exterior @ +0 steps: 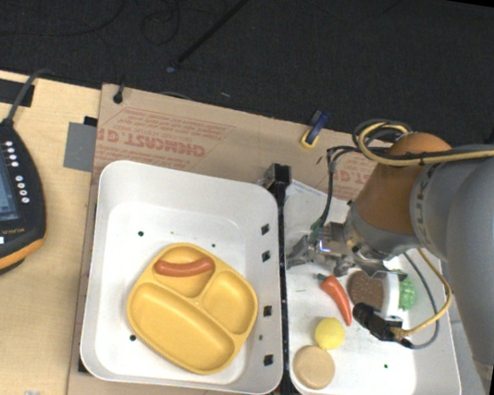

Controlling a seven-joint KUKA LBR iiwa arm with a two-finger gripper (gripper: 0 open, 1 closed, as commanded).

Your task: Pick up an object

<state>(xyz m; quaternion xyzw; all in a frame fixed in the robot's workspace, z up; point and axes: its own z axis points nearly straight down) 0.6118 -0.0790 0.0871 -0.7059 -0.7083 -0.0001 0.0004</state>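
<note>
I see the gripper (348,267) low in the right bin (426,386), over a red chili pepper (337,297) — whether it is clenched or released, I cannot tell. A yellow lemon (329,333) and a tan round (314,366) lie nearby; the left bin (123,209) holds a yellow tray (194,319) with a sausage (183,267).

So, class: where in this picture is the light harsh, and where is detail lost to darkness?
Camera view: the shallow white left bin looks bright, nearly washed out; the yellow divided plastic tray casts a soft shadow; the black backdrop above swallows cable detail.
</note>
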